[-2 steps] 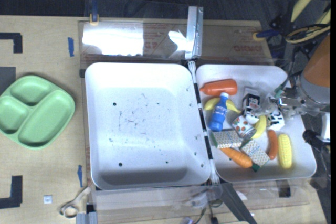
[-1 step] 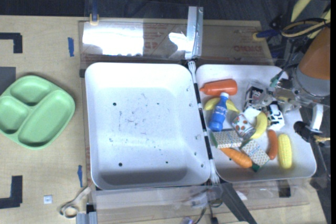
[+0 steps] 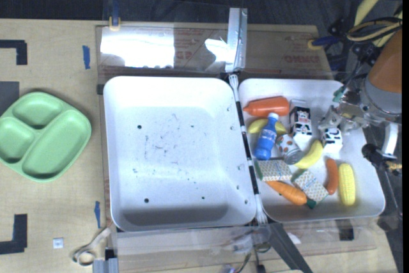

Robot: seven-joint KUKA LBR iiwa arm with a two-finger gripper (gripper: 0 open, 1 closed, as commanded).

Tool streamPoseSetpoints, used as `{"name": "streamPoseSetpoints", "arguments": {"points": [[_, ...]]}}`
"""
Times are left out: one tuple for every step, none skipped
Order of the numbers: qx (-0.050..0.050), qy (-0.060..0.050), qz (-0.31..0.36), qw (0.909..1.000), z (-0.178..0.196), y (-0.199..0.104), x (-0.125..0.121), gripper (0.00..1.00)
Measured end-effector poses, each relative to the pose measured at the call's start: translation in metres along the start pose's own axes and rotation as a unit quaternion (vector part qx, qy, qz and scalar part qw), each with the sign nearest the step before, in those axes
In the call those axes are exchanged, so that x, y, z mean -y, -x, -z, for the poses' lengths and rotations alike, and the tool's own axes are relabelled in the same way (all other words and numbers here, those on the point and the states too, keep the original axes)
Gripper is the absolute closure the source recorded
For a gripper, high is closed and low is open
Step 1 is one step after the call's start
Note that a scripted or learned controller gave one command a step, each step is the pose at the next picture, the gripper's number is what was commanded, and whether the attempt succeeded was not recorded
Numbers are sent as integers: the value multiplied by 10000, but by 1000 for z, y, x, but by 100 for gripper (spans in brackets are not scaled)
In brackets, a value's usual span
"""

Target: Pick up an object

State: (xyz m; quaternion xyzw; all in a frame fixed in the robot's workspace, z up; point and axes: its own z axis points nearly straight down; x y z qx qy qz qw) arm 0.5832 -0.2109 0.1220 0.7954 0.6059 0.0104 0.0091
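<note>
Nearest the camera, a carrot (image 3: 289,192) and a corn cob (image 3: 346,183) lie in the right bin (image 3: 370,206), the cob's long axis running near to far. Farther back, a banana (image 3: 309,155) and blue bottle (image 3: 266,136) lie left of the gripper (image 3: 345,113). Its grip state is blurred and cannot be told.

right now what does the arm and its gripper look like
The arm enters at the frame's right edge as a rounded grey body with an orange band across its upper part. Below it the gripper is a cluster of pale silvery metal parts; its fine detail is too small to make out. A dark, shiny piece sits just under the wrist.
</note>
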Motion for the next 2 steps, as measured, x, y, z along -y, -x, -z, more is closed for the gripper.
{"name": "streamPoseSetpoints", "arguments": {"points": [[32,-136,-177,9997,103,-60,-1,100],[42,-128,-675,9976,100,-99,-14,100]]}}
